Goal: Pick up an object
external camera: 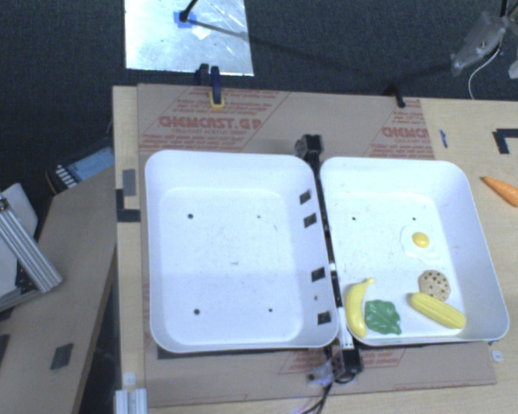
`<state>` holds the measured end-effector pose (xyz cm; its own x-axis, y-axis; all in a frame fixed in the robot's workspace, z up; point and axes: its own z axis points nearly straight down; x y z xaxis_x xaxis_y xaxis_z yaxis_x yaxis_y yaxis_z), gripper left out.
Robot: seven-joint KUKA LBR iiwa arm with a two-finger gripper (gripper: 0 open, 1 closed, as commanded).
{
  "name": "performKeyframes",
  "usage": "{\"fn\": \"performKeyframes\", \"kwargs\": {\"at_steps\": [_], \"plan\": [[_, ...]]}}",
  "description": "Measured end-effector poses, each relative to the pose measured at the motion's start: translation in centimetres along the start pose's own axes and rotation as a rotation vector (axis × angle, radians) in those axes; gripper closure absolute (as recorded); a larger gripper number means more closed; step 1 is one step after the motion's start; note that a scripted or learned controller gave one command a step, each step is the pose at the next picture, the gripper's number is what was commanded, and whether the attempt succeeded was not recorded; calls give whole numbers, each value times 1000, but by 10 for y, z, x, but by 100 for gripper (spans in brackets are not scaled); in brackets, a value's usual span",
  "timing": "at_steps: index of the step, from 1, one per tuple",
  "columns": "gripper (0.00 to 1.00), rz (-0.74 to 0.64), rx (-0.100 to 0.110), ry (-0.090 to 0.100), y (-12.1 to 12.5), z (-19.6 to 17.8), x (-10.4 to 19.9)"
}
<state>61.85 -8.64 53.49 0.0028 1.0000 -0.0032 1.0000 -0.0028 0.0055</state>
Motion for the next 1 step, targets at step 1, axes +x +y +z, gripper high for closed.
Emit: {"fn": "performKeyframes", "kwargs": {"at_steps": [1], "plan": [[0, 1, 2, 0, 24, 0, -67]]}}
